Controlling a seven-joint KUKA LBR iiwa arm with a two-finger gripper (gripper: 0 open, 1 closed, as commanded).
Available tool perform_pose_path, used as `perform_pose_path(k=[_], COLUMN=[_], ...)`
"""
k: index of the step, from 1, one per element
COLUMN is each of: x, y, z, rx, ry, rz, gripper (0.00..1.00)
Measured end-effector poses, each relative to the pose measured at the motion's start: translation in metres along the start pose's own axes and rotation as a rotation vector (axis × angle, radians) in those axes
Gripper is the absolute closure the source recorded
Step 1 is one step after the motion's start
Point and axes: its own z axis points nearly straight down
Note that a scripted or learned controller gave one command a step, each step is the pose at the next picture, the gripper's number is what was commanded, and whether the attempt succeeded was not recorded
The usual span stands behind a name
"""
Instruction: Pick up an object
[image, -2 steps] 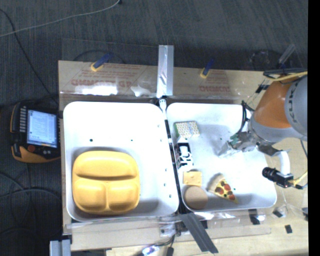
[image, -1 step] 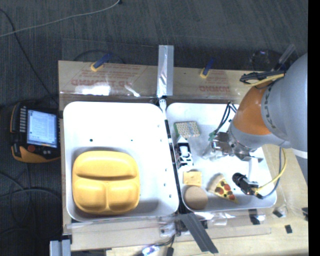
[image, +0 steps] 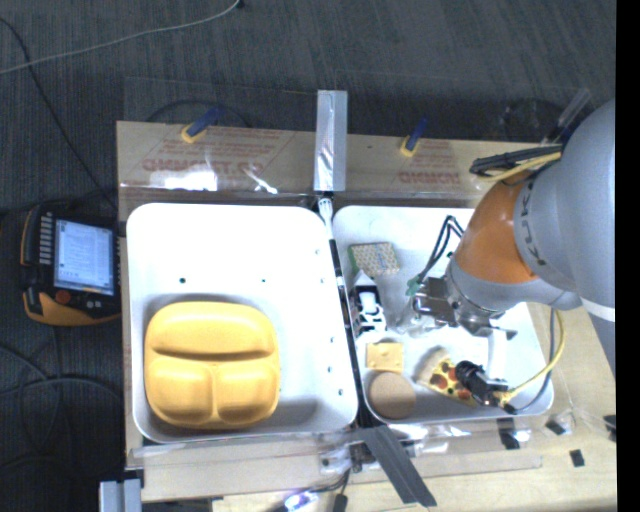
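Clutter sits in the right white bin (image: 345, 300), and that is where your candidates for picking lie: a speckled green-grey square pad (image: 374, 259) near the far wall, a black-and-white small item (image: 367, 310) against the divider, a tan square block (image: 385, 356), a brown rounded lump (image: 392, 394) at the near corner and a multicoloured toy piece (image: 450, 376) beside it. You will see the end effector (image: 432, 298) hanging low over the bin's middle, just beside these things, probably lining up a grasp; nothing can be seen held, and its state I cannot tell. The left white bin (image: 230, 235) holds one large yellow moulded plastic shell (image: 212, 362), well apart from the arm.
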Motion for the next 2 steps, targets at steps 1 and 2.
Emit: perform_pose_path(k=[1,2], x=[-0.065,-0.068], y=[-0.004,-0.022], z=[-0.081,-0.173], rx=[0.008,0.007], ry=[-0.003,-0.001], rz=[0.287,0.022], gripper=[1.00,1.00])
